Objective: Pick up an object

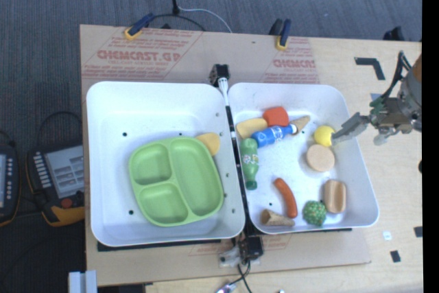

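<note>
gripper (pixel 353 125) | fingers spread open, holding nothing — at the right bin's (pixel 357 168) right rim | nearest target: yellow lemon (pixel 324 135), just left of the fingertip, beside the tan round bun (pixel 319 158) | reach runs leftward and down

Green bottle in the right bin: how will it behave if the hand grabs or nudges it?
The green bottle lies on its side, so a nudge would probably roll it. It looks smooth and rounded, so it may slip in a pinch. It sits against the bin wall, leaving little finger room there.
</note>
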Tool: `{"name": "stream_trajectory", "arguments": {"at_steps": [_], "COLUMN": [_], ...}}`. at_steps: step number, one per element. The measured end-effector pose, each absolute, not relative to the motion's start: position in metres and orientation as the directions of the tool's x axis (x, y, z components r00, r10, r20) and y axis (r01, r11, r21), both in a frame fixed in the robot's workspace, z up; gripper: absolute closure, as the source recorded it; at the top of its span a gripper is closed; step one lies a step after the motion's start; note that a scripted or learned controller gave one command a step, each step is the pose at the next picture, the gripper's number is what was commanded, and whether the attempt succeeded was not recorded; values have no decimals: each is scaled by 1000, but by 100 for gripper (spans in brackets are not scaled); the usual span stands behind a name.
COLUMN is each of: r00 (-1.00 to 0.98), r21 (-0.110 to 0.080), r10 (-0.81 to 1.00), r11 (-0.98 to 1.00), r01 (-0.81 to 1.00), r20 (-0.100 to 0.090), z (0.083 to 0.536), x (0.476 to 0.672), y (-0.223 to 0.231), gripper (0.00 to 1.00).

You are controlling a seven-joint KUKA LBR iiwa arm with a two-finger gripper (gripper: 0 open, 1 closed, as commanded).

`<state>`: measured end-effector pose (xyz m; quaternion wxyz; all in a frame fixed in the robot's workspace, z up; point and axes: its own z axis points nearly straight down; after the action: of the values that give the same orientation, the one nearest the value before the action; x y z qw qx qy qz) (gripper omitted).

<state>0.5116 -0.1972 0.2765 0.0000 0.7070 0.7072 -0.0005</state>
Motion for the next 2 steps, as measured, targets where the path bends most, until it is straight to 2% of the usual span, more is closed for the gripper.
{"name": "stream_trajectory", "arguments": {"at_steps": [1, 2], "r00": [-65, -406], "r21": [-5, 8], "r10": [998, 914], "r11": [65, 406], "r01": [998, 914], "r20": [2, -9], "z": [124, 90], "x": [499, 487], "y": [-126, -115], "gripper": [0, 0]}}
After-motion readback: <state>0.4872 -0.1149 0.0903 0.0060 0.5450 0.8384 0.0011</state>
